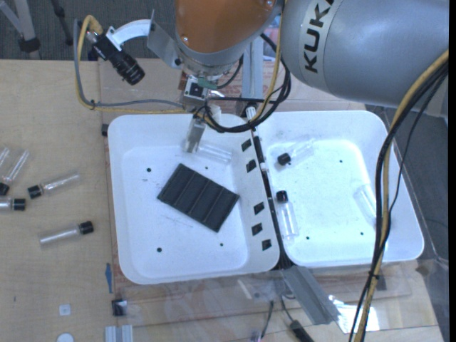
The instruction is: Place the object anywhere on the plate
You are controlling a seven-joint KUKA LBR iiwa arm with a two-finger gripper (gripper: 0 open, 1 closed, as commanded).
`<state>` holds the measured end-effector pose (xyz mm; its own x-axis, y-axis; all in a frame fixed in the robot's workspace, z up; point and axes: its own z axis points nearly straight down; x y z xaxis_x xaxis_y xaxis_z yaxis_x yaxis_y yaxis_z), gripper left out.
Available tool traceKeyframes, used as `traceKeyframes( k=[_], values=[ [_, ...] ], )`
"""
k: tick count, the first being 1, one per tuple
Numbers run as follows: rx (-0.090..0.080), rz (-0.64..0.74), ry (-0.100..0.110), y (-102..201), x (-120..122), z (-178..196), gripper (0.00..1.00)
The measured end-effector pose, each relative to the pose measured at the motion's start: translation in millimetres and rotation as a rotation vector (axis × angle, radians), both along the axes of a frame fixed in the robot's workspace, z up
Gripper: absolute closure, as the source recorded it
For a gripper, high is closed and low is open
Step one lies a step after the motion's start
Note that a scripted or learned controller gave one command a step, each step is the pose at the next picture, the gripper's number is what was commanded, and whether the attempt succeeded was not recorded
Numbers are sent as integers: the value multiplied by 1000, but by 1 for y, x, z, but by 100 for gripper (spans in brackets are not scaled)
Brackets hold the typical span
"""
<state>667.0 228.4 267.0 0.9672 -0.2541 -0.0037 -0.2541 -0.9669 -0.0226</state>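
Clear plastic tube [214, 152] is lying near the left bin's [128, 262] far edge, beside my claw [194, 142]; grip undeterminable; black plate [197, 197] is awaiting it.

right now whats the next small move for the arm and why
Probably lift a little and shift toward the dark plate. The gripper sits low at the left bin's back, with a clear tube lying beside it; whether it holds the tube is unclear, so check that first.
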Motion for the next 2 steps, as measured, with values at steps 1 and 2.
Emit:
traceKeyframes(
  k=[1,2],
  values=[
    [9,-6,-4,1,1,11,100],
    [9,-5,-3,1,1,10,0]
  ],
)
